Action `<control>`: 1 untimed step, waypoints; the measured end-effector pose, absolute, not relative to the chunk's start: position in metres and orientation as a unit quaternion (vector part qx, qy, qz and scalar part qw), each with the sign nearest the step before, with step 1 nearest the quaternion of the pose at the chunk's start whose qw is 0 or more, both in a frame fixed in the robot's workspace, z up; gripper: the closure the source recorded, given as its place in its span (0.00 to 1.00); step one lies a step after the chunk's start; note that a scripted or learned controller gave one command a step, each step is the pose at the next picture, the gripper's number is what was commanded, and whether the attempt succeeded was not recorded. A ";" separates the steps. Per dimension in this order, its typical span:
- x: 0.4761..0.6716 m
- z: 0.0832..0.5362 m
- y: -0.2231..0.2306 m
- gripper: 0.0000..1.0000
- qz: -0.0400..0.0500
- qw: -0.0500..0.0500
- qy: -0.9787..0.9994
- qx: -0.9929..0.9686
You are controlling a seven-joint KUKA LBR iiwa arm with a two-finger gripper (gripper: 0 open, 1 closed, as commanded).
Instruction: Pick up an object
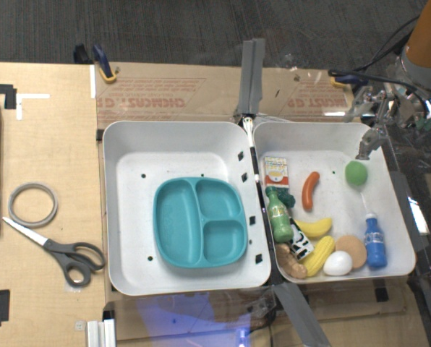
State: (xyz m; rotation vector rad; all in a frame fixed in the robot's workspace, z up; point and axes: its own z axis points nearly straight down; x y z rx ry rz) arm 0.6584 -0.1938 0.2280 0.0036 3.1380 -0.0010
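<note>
Green round ball [356, 173] lying free in upper right part of right white bin [403, 215], clear of the other items. Grey metal two-finger gripper [367, 146] just above and right of it, over the bin's far right corner; nothing seen in its grasp, grip state impossible to tell at this angle.

Left of ball: red-orange sausage [310, 190], then small white and orange carton [276, 170] by the bin's left wall, green plastic bottle [279, 216] below it. Along near wall: yellow banana [315, 228], yellow corn cob [319, 256], white egg [338, 264], tan round piece [352, 249], blue bottle [374, 241] beside right wall.

Left white bin [129, 194] holding teal divided plate [199, 221]. On wooden bench [42, 121] further left: grey-handled scissors [65, 251], grey tape ring [32, 204]
</note>
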 end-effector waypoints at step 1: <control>0.642 0.101 -0.132 0.00 0.000 0.008 1.000 0.022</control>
